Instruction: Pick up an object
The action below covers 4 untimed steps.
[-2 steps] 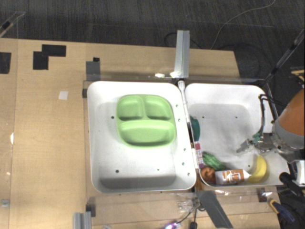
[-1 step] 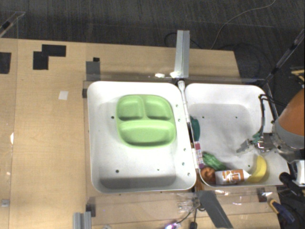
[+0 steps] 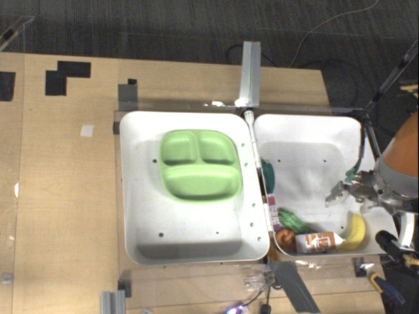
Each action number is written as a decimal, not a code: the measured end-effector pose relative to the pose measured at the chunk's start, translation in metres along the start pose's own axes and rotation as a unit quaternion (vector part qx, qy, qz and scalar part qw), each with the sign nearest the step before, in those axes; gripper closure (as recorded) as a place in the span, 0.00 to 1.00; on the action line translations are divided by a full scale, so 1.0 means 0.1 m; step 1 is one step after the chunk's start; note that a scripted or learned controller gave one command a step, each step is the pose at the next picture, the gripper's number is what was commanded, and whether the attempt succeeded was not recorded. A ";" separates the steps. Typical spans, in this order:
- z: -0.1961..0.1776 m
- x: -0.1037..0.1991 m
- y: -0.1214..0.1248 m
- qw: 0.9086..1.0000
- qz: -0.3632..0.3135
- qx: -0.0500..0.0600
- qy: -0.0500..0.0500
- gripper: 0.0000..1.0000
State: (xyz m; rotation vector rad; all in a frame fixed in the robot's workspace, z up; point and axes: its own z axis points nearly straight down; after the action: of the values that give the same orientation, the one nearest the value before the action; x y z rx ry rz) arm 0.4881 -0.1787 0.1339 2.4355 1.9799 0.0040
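Wooden bench (image 3: pixel 59 195) (dark carpet (image 3: pixel 163 12) behind)

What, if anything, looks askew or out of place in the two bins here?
Nothing looks spilled or damaged. The green divided plate lies flat in the left bin. In the right bin, the banana, a bottle on its side and other small items crowd the near edge, and a teal item sits against the divider.
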 end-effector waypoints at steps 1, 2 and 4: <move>0.44 -0.19 0.06 0.999 -0.037 -0.003 0.001 0.00; 0.31 -0.16 0.10 0.999 -0.039 -0.008 0.002 1.00; 0.43 -0.20 0.07 0.999 -0.033 -0.004 0.001 0.00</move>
State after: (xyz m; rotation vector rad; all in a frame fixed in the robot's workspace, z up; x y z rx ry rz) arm 0.4913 -0.2001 0.0907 2.3635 2.0559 0.0140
